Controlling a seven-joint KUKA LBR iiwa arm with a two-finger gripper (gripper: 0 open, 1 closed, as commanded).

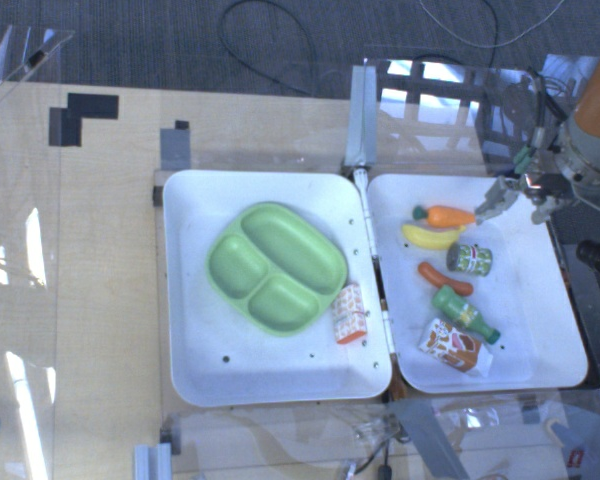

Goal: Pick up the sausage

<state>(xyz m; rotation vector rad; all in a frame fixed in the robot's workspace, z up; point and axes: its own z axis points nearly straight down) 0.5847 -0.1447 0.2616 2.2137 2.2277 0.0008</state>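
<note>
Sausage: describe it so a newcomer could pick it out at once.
Look in the right-hand bin, mid-bin. The sausage lies just below the small green can and above the green bottle. It's the only plain reddish-brown link; the carrot has green leaves.

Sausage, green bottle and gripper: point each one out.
sausage point(445, 279), camera view, middle of its reddish body.
green bottle point(464, 315), camera view, its body.
gripper point(517, 200), camera view, midway between the fingertips.

Dark grey carpet point(180, 18) w/ black cables point(270, 28) behind light wood bench point(70, 268); daylight glare on clear panels point(440, 98).
</note>
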